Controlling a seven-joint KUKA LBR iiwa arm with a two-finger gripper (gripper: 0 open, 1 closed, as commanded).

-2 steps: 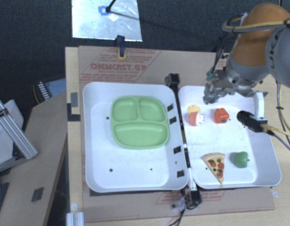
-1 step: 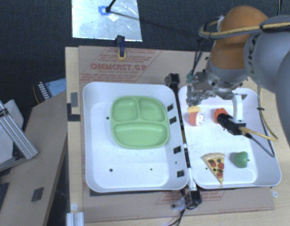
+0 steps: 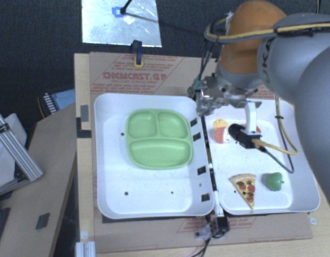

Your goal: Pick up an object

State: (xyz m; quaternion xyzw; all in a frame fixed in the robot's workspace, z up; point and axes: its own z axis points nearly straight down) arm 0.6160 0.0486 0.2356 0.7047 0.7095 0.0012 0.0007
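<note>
Pizza slice [image 3: 245, 189] – triangular, tan crust (red dots), green pepper [image 3: 273, 181] beside.

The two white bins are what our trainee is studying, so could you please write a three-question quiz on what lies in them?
1. True or false: the green divided plate lies in the left bin.
2. Which lies nearest the right bin's front edge: A) the fries carton, B) the pizza slice, C) the green plate?
3. What colour is the small rounded item beside the pizza slice?

Key: 1 true; 2 B; 3 green.
</note>
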